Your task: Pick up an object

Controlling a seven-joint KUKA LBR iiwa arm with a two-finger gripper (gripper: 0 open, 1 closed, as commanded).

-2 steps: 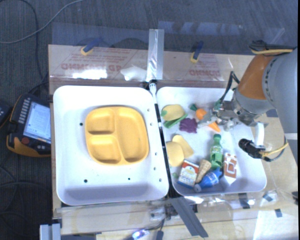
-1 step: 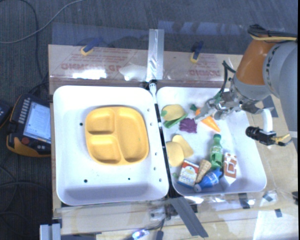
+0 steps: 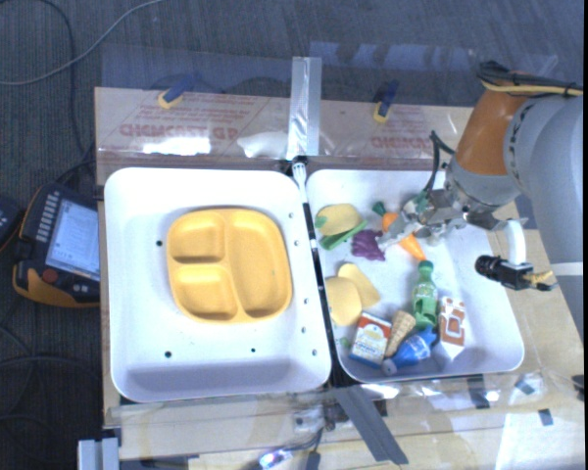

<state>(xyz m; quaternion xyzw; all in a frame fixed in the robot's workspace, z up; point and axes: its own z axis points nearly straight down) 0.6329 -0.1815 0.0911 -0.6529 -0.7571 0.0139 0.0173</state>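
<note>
My gripper point(image 3: 409, 225) reaches from the right into the upper part of the right bin point(image 3: 490, 346), low over the toys there. Its tip sits among a purple piece point(image 3: 368, 247), an orange carrot-like piece point(image 3: 413, 247) and a small green piece point(image 3: 379, 207). Further down lie a green bottle point(image 3: 425, 292), a small white and red carton point(image 3: 452, 322), an ice cream cone point(image 3: 400, 332), a blue piece point(image 3: 416, 349), a red and yellow box point(image 3: 369, 340) and pale yellow chips point(image 3: 349, 292). A yellow and green toy point(image 3: 337, 220) lies at the upper left.
The left bin point(image 3: 127, 292) holds a yellow divided plate point(image 3: 229, 263). A handheld control pendant point(image 3: 61, 245) lies left of the bench. A clear plastic sheet with clamps point(image 3: 274, 116) runs behind both bins. The arm's orange band point(image 3: 490, 130) stands above the right bin's far corner.
</note>
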